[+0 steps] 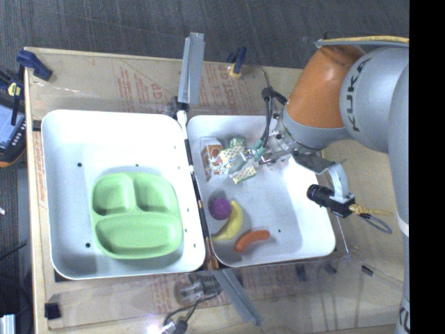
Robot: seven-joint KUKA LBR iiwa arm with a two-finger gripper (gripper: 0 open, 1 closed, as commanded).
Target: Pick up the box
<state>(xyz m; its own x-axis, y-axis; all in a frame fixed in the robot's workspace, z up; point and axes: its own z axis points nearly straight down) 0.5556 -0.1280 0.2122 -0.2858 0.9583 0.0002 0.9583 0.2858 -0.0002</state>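
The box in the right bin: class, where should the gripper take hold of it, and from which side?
The box lies near the right bin's far left corner, close to the left wall. Probably best gripped from above, across its narrow width. Packets crowd its right side, so a sideways approach looks blocked; the gripper hangs just right of it.

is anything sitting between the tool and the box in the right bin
Nothing visible does. The tool sits at the box's upper right edge, with the small carton on the box's far side; banana lies nearer the camera.
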